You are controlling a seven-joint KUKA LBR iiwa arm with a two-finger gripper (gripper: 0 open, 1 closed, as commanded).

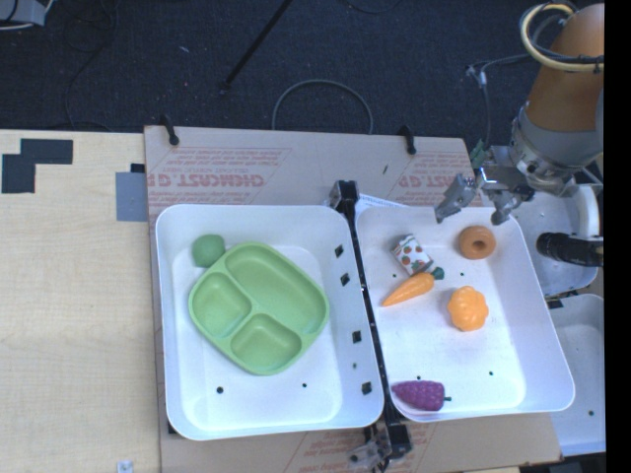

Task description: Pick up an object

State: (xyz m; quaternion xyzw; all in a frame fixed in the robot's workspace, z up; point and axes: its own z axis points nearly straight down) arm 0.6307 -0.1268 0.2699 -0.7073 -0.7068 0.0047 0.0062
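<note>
A brown doughnut lies at the right bin's far side, just near of the gripper, whose fingers stand apart, holding nothing. A carrot and orange fruit lie nearer.

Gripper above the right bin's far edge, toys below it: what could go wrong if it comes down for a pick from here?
1. The gripper hangs open over the far rim of the right white bin; a straight drop may hit the rim.
2. The brown ring-shaped doughnut toy lies flat, so it may slip out.
3. The orange toy carrot touches the small patterned cup; grabbing one could knock the other.
</note>
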